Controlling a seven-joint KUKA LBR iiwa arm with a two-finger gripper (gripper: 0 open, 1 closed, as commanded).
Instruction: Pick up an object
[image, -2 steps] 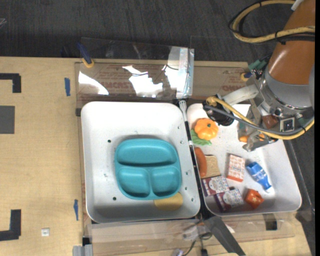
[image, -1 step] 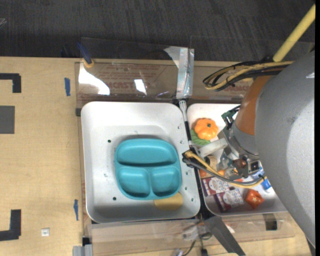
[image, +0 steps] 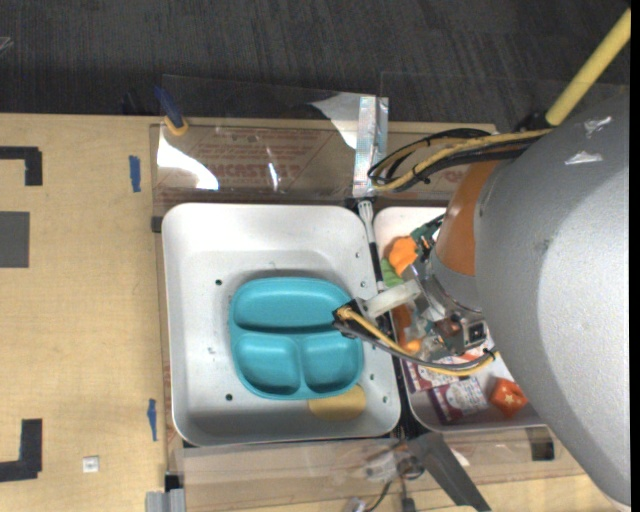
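right bin (image: 470, 420) half-hidden under arm (image: 560, 270)

Two white bins (image: 190, 300) are sitting side by side on a brown wooden bench (image: 75, 300). Blue tape bits (image: 134, 172) are sticking to the bench, and clear plastic sheeting (image: 260, 150) is lying behind the bins
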